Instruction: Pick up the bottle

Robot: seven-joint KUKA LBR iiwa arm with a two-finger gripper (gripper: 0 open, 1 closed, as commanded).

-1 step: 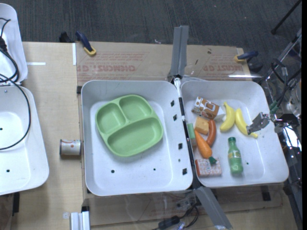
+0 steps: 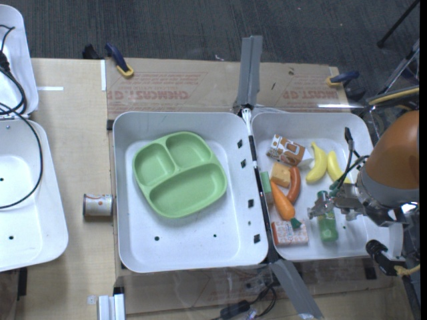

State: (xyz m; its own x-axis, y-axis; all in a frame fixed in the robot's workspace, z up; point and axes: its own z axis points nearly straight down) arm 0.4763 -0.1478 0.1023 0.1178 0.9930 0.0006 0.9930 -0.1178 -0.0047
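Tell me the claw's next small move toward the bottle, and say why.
Probably a short descent straight onto the bottle. The claw sits in the right bin, just over the bottle's top end, and the green bottle lies flat on the bin floor with the carrot to one side and the small box close by, so a sideways approach risks bumping them.

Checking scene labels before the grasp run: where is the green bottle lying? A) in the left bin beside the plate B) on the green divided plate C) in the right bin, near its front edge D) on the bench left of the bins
C: the green bottle lies in the right bin near its front edge, right of the carrot, with the gripper just above it.
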